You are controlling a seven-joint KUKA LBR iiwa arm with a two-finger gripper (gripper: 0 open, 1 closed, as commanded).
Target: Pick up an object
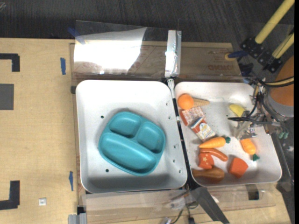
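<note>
The gripper (246,130), fingers too blurred to tell, hangs over the right bin (275,171) near a small carrot (249,146), likely light, hard, slippery plastic, best pinched across its middle.

Teal divided plate (132,142) in white bin (86,101); orange carrot (213,143), yellow banana (237,109).

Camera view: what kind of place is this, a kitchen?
Probably a robot test lab, not a kitchen: two shallow white bins on a taped wooden bench, toy plastic foods like an orange carrot, and a teal divided tray.
</note>
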